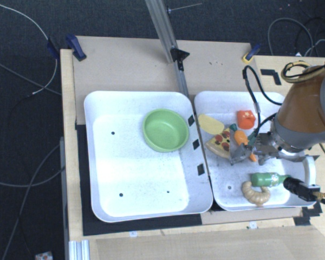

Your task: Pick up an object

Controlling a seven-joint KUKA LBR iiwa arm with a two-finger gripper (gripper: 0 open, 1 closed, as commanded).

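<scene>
Pizza slice (pixel 221 144) beside gripper (pixel 242 155), perhaps touching, among crowding toys (pixel 246 118)

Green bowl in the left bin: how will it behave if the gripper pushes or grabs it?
The green bowl looks like thin plastic, so probably light and stiff. Sitting upright on the smooth left bin, it would likely slide rather than tip. Its rim seems the only graspable part.

We can read no text, label, brand or number anywhere in this view. The two white bins (pixel 97 145) carry only small black marks along the edge where they meet, and these are plain shapes, not letters. The toys in the right bin are too small for us to see any print on them.
</scene>
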